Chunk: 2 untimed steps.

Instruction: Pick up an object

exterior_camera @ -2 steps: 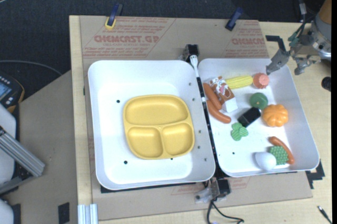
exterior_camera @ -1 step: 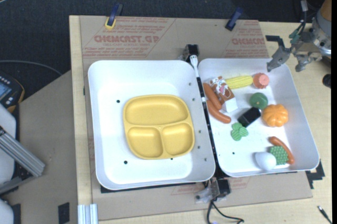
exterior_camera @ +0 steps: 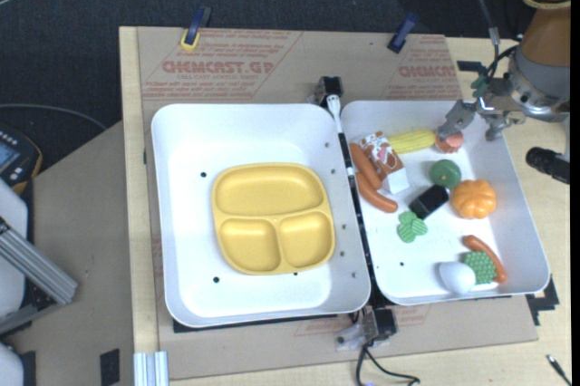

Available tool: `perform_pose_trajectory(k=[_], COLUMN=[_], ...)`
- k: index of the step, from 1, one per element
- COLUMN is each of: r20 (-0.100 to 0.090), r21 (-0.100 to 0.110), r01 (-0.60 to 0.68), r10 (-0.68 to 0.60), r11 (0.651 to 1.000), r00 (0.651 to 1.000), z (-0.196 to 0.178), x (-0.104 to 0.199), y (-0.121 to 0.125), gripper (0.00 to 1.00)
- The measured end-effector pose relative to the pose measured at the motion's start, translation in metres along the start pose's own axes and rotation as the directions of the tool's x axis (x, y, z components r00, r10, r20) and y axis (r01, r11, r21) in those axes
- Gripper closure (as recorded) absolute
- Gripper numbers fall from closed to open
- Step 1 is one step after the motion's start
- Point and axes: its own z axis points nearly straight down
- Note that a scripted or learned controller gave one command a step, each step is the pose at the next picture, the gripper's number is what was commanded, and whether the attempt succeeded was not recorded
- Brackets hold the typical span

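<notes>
Right bin point(exterior_camera: 526, 194); gripper point(exterior_camera: 473, 114) fingers spread; pink object point(exterior_camera: 449, 139) just beside, ungrasped.

1. My bench point(exterior_camera: 272, 58) is a flat board printed with red lettering.
2. Two shallow white bins rest directly on it, side by side and touching: the left bin point(exterior_camera: 181, 194) and the right bin point(exterior_camera: 517, 185).
3. Two clamps, one yellow point(exterior_camera: 193, 29) and one blue point(exterior_camera: 401, 33), grip its far edge.

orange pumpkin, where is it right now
In the right bin, toward its right side, the pumpkin sits just below the green ball and right of the black block.
</notes>
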Motion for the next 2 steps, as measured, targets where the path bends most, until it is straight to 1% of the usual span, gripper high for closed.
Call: perform_pose_trajectory(k=[2], r20=[0.0], r21=[-0.001], r01=[-0.001], r10=[0.001], r11=[1.0], r00=[1.0], z=[0.086], x=[-0.004], y=[-0.005], gripper=[0.0])
